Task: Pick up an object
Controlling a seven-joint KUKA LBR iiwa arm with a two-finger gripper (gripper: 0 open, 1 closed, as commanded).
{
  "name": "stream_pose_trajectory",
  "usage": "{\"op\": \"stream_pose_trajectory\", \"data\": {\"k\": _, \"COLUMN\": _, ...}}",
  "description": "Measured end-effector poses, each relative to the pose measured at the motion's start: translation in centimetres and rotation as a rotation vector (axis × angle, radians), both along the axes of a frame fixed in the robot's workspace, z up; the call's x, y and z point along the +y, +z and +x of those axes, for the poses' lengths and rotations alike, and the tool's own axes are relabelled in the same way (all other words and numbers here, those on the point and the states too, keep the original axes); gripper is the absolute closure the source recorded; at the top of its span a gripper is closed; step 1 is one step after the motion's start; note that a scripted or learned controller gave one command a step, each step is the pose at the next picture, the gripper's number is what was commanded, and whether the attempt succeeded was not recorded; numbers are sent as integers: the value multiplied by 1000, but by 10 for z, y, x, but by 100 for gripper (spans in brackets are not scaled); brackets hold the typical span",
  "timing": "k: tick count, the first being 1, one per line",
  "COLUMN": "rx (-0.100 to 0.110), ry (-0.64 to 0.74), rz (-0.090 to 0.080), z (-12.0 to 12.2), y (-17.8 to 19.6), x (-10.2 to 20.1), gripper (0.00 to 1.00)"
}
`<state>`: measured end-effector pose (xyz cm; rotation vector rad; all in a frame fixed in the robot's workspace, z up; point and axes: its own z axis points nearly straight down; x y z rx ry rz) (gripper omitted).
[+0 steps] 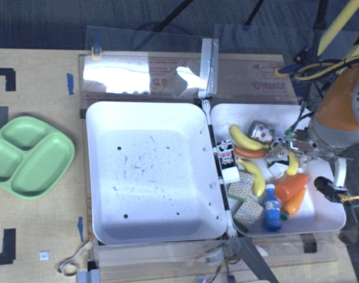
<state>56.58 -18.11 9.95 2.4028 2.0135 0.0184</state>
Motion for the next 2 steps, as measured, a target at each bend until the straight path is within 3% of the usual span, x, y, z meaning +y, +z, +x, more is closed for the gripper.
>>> {"op": "stream_pose_trajectory", "data": {"k": 1, "rx": 32, "ry": -218, "rz": 0, "z": 58, "y": -8, "x": 11, "gripper": 100}}
{"op": "stream_pose_trajectory", "data": {"k": 2, "rx": 19, "ry": -210, "rz": -2, "z": 50, "y": 91, "x": 70, "gripper": 100}}
